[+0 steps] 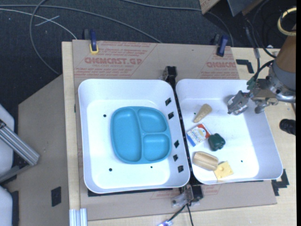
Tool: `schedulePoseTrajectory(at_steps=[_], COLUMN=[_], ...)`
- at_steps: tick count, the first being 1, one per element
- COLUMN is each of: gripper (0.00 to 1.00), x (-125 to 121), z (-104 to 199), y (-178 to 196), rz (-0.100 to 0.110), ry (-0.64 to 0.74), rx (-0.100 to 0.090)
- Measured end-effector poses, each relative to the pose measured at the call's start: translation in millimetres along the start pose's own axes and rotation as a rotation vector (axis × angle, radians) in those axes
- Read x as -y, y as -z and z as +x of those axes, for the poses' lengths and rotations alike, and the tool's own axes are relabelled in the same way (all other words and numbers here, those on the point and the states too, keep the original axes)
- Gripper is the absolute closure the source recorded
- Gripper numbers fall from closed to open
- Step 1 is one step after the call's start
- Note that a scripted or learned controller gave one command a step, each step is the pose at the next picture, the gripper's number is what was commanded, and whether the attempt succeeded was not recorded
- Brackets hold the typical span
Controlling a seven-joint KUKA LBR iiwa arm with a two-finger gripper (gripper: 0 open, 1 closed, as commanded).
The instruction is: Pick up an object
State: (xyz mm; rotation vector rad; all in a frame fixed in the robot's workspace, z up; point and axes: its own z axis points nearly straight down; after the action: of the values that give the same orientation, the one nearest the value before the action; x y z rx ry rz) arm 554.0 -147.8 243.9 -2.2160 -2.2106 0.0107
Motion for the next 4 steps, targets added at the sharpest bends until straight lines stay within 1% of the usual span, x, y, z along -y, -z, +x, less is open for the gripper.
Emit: schedulePoseTrajectory(at_steps=[1, 2, 4], gripper=[0.0, 0.0, 0.0], x=[-2.3, 1.3, 3.8], z=[0.3, 8.2, 9.2], y=[6.1, -53.7, -139.0], rz=[-0.012, -0.005, -0.007], ry=[0.003, 0.002, 0.002], rx=[0.002, 0.0, 0.0])
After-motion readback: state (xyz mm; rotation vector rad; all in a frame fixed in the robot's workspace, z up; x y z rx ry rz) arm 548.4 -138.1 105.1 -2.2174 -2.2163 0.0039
